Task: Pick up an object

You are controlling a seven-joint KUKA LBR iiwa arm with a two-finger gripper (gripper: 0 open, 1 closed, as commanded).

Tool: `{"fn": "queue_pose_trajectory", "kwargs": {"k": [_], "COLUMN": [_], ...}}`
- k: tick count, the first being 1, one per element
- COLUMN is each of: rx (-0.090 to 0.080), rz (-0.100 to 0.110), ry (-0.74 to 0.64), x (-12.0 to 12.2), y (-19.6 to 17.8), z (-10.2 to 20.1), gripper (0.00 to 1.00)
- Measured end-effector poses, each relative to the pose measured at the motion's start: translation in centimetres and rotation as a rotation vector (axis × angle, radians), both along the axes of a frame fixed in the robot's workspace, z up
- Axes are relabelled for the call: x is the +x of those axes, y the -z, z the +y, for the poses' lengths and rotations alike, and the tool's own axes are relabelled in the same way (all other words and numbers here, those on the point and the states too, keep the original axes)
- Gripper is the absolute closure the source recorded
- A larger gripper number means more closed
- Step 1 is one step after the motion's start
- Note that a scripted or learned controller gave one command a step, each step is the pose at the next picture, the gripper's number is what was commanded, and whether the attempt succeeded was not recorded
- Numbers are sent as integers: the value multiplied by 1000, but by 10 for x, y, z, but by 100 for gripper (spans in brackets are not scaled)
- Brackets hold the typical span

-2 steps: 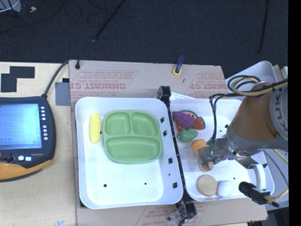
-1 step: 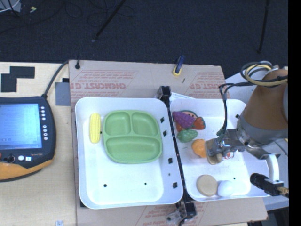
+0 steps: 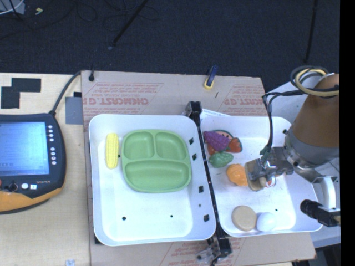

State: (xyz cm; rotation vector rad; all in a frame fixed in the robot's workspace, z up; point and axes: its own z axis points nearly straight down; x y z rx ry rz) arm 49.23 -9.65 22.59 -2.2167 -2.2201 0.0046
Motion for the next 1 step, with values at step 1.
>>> {"fn": "queue_pose_trajectory", "kwargs": {"k": [1], "rx": [0], "rz": [1], "ry": [-1], "x": [6], "y": [-5], "z": [51], "gripper": [100]}}
